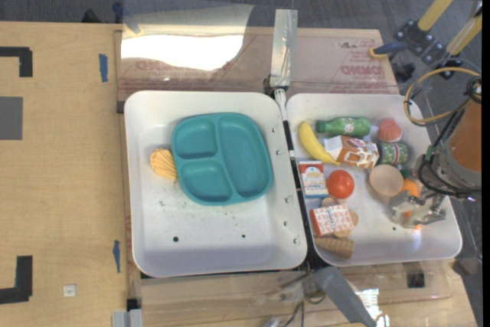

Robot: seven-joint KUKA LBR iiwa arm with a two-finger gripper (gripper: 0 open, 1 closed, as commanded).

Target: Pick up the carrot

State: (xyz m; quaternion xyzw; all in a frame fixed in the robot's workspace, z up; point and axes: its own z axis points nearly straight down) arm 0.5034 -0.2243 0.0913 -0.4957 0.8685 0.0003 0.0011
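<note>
From the overhead camera, the left bin (153, 241) holds a teal divided plate (222, 158) near its centre and a yellow shell-shaped toy (162, 163) touching the plate's left edge; bare white floor shows along the bin's front and left sides.

The right bin (444, 245) is crowded in its left and back parts: a banana (314, 142), a green bottle (344, 126), a tomato (340, 184), small cartons (332, 220), a can (393, 152) and a tan bowl (385, 181) lie close together, several touching.

The gripper (414, 211) sits low near the bin's right wall, just in front of the bowl. A small orange piece, apparently the carrot (413, 188), lies right at the gripper, between bowl and wrist. Whether the jaws are spread or pinching it, I cannot tell. The bin's front right corner is bare floor.
</note>
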